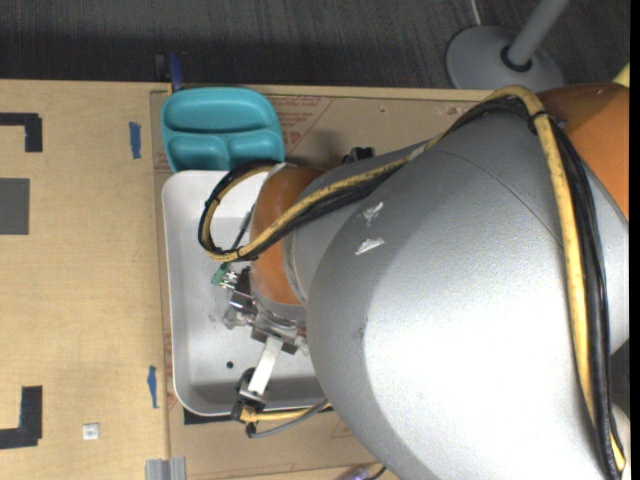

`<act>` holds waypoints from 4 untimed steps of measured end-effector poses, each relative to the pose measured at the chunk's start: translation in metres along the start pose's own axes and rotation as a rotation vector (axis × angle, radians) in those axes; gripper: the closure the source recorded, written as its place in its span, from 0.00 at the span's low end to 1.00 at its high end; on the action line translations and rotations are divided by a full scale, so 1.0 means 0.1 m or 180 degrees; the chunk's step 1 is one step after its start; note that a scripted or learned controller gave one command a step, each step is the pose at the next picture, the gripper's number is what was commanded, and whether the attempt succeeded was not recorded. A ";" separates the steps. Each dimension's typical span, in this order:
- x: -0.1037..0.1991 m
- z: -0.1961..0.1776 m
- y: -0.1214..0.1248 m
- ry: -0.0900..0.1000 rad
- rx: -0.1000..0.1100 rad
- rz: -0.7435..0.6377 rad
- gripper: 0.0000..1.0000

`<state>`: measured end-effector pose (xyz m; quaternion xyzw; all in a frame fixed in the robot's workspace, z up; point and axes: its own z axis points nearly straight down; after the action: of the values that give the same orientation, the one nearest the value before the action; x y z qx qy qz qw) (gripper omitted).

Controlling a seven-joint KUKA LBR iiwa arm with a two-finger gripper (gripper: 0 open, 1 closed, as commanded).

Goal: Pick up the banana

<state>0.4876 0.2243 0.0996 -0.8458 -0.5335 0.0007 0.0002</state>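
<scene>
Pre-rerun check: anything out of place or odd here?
One thing: a teal moulded piece sits at the top rim of the white bin, seemingly outside it. The arm covers most else, so I can't judge further.

from here my own arm [450,298] blocks the whole right side and hangs over most of the white bin [178,268]. the gripper [240,303] sits over the bin's middle. i see open floor along the bin's left wall and in its near left corner. a teal moulded piece [220,128] lies at the bin's far rim, closing that side. the brown bench [80,268] to the left is flat and open.
</scene>
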 end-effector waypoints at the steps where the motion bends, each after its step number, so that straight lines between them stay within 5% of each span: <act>1: -0.46 -0.74 0.29 0.0002 -0.0001 -0.0076 0.00; 2: -0.03 0.14 -0.07 0.0005 -0.0003 -0.1244 0.00; 3: -0.01 0.03 -0.08 0.0020 -0.0008 -0.1242 1.00; 4: -0.01 -0.06 -0.08 0.0021 -0.0009 -0.1239 1.00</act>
<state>0.4803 0.2268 0.1060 -0.7267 -0.6870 -0.0029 0.0009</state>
